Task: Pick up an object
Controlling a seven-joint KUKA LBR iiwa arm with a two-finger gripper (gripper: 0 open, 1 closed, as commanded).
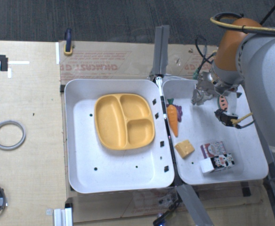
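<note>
- Carrot (173,119): lies lengthwise along the left wall of the right bin (250,173), green top pointing to the far end.
- Cheese wedge (184,149): just in front of the carrot's tip, apart from it.
- Small carton (216,157): near the right bin's front edge, right of the wedge.
- Gripper (199,98): over the far part of the right bin, right of the carrot, nothing seen between its fingers; whether they are spread or closed cannot be told, as the view is too poor.
- Yellow divided plate (125,121): in the left bin (81,173).
</note>
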